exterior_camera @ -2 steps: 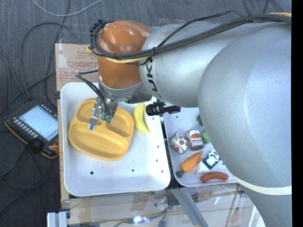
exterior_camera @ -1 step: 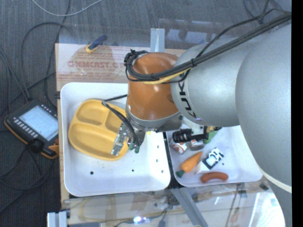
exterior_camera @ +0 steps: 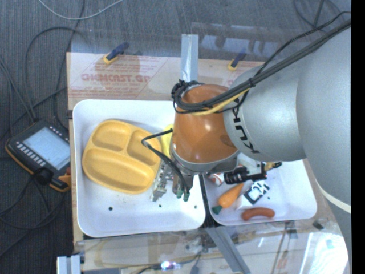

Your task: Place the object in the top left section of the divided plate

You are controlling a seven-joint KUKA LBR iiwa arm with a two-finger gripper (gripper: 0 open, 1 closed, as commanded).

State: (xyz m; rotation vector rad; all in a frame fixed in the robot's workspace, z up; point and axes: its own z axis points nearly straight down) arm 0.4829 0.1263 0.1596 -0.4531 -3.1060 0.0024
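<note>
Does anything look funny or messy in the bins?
Nothing looks spilled or broken. The yellow plate sits at a slant in the left bin, not square to its sides. A carrot and a sausage lie loose in the right bin.

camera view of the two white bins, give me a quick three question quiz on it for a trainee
1. True or false: the yellow plastic divided plate lies in the left shallow white bin.
2. Multiple choice: which item in the right shallow white bin lies nearest the view's bottom edge? A) the orange toy carrot B) the red-brown toy sausage C) the small black and white block
3. Fill in: the two-finger gripper hangs just beyond the plate's ______ edge.

Key: 1 true; 2 B; 3 right.
</note>
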